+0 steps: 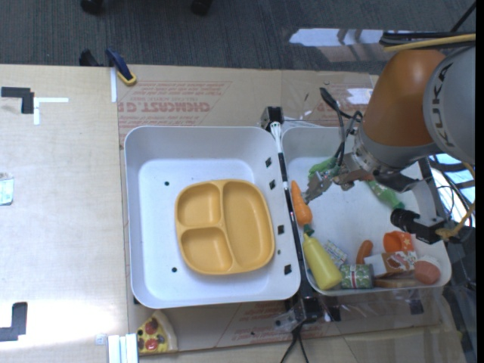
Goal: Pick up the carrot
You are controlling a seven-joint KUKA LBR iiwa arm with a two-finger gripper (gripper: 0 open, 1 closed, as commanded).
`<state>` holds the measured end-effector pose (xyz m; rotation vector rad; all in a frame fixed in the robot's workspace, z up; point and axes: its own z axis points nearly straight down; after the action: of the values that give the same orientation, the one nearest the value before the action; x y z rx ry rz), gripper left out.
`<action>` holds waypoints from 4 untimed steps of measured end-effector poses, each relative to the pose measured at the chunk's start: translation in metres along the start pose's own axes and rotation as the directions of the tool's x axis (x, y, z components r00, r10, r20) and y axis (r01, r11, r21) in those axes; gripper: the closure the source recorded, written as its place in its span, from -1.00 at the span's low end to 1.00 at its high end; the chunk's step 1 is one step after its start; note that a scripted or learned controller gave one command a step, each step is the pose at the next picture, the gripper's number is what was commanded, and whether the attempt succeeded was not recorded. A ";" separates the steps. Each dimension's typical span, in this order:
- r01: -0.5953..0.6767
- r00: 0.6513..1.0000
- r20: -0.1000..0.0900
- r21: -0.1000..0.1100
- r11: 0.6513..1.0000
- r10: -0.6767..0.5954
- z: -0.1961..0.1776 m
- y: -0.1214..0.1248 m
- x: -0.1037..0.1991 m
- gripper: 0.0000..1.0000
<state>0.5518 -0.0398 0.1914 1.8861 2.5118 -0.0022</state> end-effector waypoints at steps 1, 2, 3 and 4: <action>-0.265 0.964 0.002 -0.002 0.964 0.265 -0.148 -0.014 -0.029 -1.00; 0.138 0.990 0.002 -0.002 0.990 -0.138 -0.350 0.000 -0.015 -1.00; 0.142 0.990 0.004 -0.001 0.990 -0.142 -0.358 0.003 -0.015 1.00; 0.141 0.990 0.004 -0.001 0.990 -0.141 -0.358 0.003 -0.015 -1.00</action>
<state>0.5586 -0.0533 0.5496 1.7016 2.6356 -0.0044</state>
